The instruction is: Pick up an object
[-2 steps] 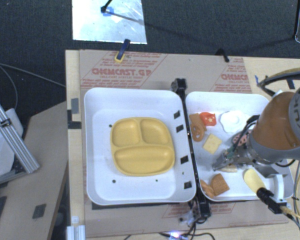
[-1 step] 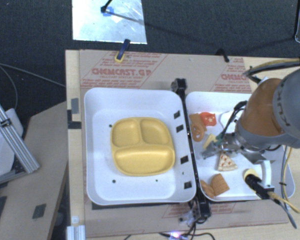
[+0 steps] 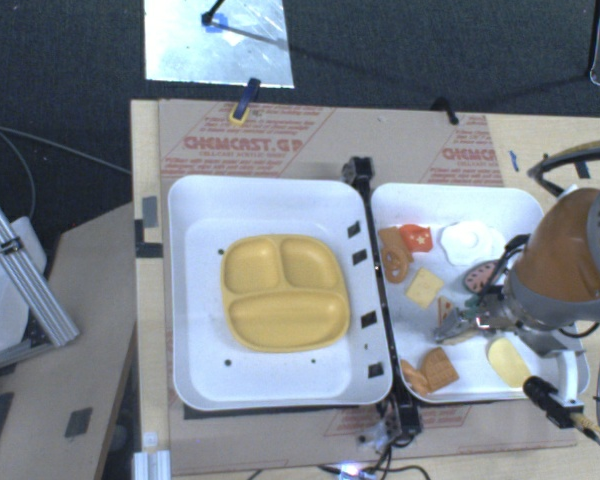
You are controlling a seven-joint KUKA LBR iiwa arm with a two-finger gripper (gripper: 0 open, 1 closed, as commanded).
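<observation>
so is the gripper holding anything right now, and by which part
Nothing is held: the gripper hangs open over the right bin, with no item between its fingers.

I am reading red print on the brown cardboard sheet lying under my two bins: "CHEMCAST GP" behind the left bin, and the same word, partly cut off, running at a slant behind the right bin. I am finding no other legible marking.

bins: smooth white plastic, faint sheen | divided plate: matt yellow plastic | bench sheet: printed brown cardboard | floor: dark rough carpet | floor panel: shiny, reflective sheet | arm band: glossy orange
</observation>
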